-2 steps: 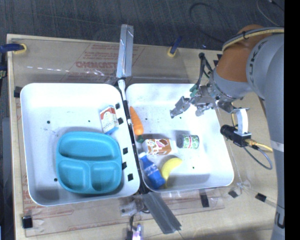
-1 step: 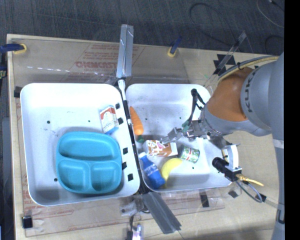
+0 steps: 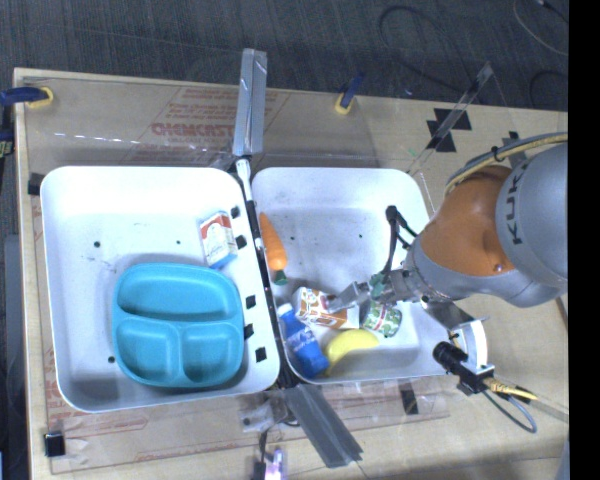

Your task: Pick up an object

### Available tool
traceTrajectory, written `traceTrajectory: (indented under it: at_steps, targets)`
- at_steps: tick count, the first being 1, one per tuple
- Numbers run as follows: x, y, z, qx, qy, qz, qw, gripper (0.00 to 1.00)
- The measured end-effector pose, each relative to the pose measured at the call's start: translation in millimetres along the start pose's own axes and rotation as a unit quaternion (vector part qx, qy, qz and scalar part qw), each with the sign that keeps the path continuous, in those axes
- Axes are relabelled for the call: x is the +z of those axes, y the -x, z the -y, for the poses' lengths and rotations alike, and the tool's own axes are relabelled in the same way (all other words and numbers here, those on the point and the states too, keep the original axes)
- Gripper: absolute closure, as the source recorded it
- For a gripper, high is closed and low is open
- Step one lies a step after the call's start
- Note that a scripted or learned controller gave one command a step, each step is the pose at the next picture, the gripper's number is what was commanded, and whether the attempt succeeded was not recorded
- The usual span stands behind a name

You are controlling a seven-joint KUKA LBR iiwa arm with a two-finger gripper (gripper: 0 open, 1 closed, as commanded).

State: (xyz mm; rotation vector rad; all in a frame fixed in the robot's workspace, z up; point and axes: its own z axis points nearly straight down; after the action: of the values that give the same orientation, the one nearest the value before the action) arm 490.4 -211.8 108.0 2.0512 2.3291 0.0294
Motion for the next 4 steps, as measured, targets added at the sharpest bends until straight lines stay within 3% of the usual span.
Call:
traceTrajectory:
  at_steps: [1,2,3,4]
  targets:
    - [-79,-1,10,0.017,-0.02,-0.008,0.9996,0.0]
    - [-7,-2,8,0.057,-0.014,-0.006,0.9983,0.0]
    - [2,0,-1,0.039,-0.011,-0.006,0.9992,0.0]
    - [2,-59,-38,-0.007,-0.005,0.0,1.0,0.0]
